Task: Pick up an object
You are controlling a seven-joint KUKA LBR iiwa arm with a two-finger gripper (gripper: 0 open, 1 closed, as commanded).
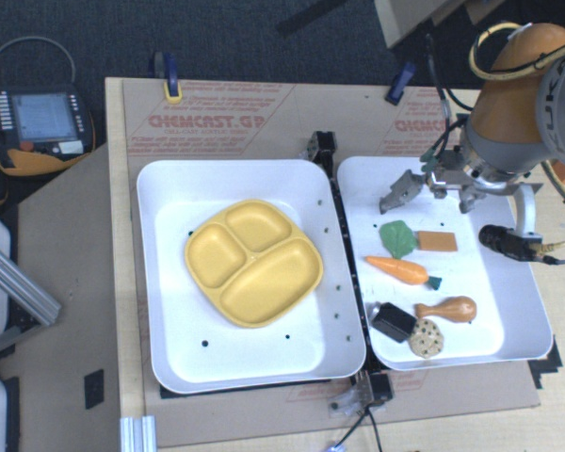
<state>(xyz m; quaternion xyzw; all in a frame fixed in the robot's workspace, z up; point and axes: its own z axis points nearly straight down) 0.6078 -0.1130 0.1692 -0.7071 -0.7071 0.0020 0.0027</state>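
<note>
Left bin (160, 252): one yellow divided plate (254, 262), centred.

Right bin (518, 299): green piece (397, 237) touching an orange block (437, 242) at its 3 o'clock; carrot (397, 269) just below; black block (393, 322), speckled cookie (426, 338) and brown drumstick (447, 309) toward 6 o'clock.

Tool (433, 189): hung at the right bin's 12 o'clock, fingers spread, grasping nothing.

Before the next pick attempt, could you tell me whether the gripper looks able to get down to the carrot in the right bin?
Probably yes. The gripper hangs over the right bin, and the carrot lies uncovered, with the green piece close beside it.
</note>
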